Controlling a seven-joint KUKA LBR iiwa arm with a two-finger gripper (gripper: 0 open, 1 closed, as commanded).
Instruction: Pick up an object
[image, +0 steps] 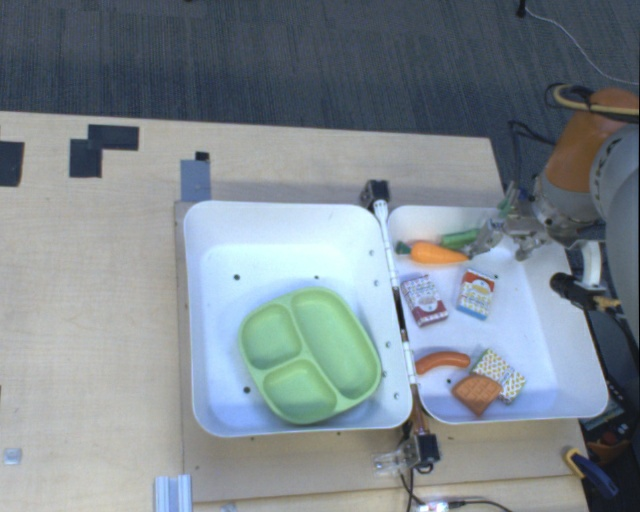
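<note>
Camera view shows the arm (590, 160) reaching in from the right, its gripper (515, 232) low over the far edge of the right bin (570, 400). Whether anything sits between its parts I cannot tell; the metal there is small and blurred against the white wall.

Closest to it lies a toy carrot (438, 254), orange with a green top (462, 239) pointing toward the gripper. Nearer the middle of that bin stand two small cartons, a red one (424, 299) by the divider and a blue-and-white one (477, 294) just beside it. At the near edge rest a sausage (441, 361), a biscuit (476, 393) and a patterned packet (500, 374), the last two touching. The left bin (215, 300) carries a green divided plate (310, 355).

Risks, as I judge them: the carrot is round and tapered, so a closing grip may squeeze it sideways and send it rolling toward the cartons. Working so near the far wall, the gripper could strike the rim or catch only the thin green top, which would likely slip free on lifting.
</note>
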